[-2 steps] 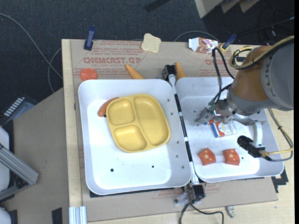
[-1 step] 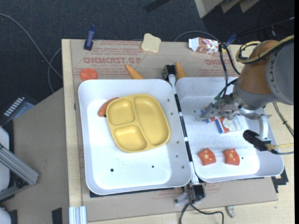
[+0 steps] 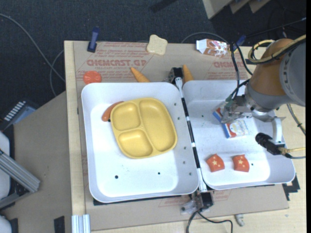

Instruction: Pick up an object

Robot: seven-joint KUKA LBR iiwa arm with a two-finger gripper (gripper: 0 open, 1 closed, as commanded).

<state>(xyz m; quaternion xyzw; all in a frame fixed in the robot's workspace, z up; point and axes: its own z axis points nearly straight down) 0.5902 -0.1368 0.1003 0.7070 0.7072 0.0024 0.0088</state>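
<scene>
From the overhead camera I see the arm [image 3: 277, 76] reaching in from the right, bent over the upper part of the right bin [image 3: 204, 98]. Its gripper [image 3: 232, 107] hangs just above a small white, red and blue packet [image 3: 235, 127] lying flat on the bin floor. The wrist body covers the fingers from this angle, so I cannot tell whether they are spread or pressed together, and I cannot tell if they touch the packet.

Nearer the front wall of the same bin sit two red blocks [image 3: 215, 163] [image 3: 241, 163], side by side and a little apart, well clear of the gripper.

The left bin [image 3: 97, 144] carries a yellow divided tray [image 3: 143, 127] lying slightly askew, with an orange-red piece [image 3: 107, 112] poking out from under its upper left edge; it may be a toy sausage.

On the desk [image 3: 116, 59] behind the bins I see a slice of toy bread [image 3: 157, 44], an orange carrot-like piece [image 3: 139, 75], a red disc [image 3: 92, 77] and a small carton [image 3: 212, 46].
</scene>
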